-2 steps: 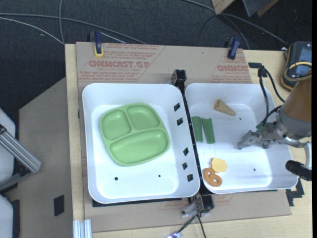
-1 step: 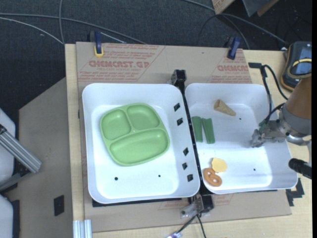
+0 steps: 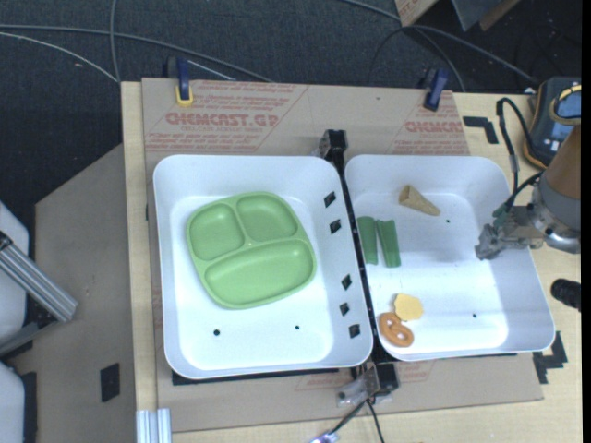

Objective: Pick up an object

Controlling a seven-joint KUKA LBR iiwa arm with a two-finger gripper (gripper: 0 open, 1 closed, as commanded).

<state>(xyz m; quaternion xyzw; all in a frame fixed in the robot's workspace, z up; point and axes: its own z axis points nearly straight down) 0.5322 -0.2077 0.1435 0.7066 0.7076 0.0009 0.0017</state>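
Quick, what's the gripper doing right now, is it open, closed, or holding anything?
Gripper: over the right bin's right side, nothing seen between it; open or closed cannot be told.

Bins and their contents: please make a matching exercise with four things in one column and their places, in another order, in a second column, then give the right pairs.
Things:
1. plate
2. pretzel
3. wedge
4. green sticks

Places:
A. right bin, far end
B. left bin, middle
C. right bin, near corner by the divider
D. right bin, along the divider, midway

Pairs: 1-B, 2-C, 3-A, 4-D
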